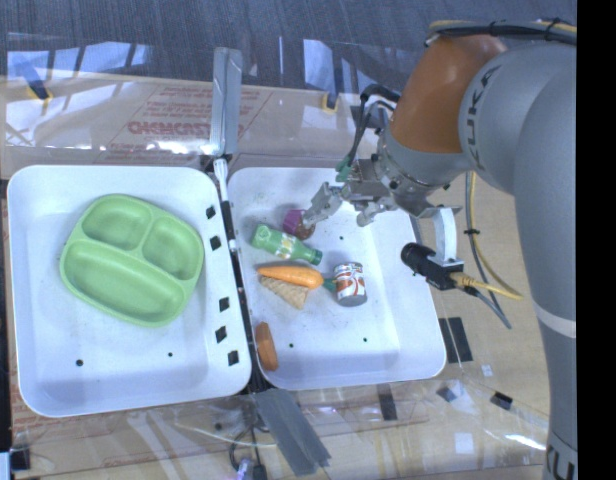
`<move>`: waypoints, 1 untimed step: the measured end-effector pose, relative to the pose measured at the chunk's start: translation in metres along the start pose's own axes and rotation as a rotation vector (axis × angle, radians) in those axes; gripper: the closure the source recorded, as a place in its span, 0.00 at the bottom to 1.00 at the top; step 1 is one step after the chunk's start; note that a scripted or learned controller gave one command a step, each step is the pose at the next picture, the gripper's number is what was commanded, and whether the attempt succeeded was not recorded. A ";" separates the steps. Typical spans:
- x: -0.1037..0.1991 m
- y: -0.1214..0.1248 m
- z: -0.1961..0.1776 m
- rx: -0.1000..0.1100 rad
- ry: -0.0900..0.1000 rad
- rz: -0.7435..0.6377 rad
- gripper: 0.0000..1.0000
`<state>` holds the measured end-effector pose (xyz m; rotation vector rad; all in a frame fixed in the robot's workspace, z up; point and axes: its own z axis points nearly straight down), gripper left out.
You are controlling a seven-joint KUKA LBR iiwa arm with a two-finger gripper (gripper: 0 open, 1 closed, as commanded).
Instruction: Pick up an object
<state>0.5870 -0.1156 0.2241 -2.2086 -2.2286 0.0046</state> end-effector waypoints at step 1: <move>-0.003 -0.010 0.133 -0.002 -0.001 0.010 0.00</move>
